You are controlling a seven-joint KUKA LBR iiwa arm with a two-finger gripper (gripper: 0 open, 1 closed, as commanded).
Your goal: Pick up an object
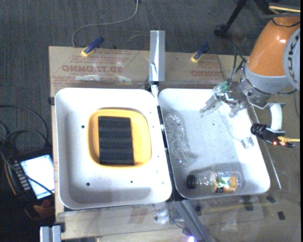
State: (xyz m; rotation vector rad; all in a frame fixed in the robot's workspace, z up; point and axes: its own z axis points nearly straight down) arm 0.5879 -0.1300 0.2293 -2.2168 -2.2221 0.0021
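My gripper (220,109) hangs over the back right part of the right bin (211,147), open, with nothing between its fingers. A plastic bottle (214,181) with a dark cap and an orange label lies on its side along that bin's front wall. A crumpled clear plastic piece (175,137) rests against the bin's left wall. Another small clear item (243,136) lies near the right wall, just below the gripper. In the left bin (65,150) sits a yellow-rimmed object with a black ribbed top (119,138).
The grey and orange arm (275,49) comes in from the upper right above the right bin's corner. A metal post (157,54) stands at the back between the bins. Cables and a small screen (35,173) lie on the floor at left.
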